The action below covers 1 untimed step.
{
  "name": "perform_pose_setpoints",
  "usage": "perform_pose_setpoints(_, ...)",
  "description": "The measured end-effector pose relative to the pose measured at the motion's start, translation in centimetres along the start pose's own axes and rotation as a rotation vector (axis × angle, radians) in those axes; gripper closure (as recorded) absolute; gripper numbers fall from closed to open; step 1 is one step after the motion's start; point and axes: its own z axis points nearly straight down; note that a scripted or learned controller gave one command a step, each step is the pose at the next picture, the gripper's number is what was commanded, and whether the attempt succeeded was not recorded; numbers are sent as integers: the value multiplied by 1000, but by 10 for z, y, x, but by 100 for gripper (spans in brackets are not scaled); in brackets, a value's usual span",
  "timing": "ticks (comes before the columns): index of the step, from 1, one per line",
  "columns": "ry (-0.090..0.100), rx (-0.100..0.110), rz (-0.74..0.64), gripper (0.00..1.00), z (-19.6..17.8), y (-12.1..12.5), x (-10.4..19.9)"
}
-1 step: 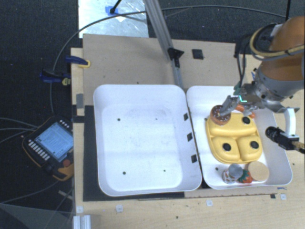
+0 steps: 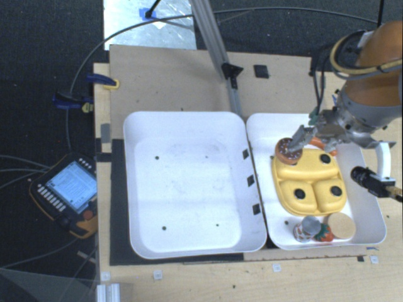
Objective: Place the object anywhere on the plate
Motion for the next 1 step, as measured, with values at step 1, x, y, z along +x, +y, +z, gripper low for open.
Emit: perform_pose_setpoints(1,0,4,2,0,52,10,4)
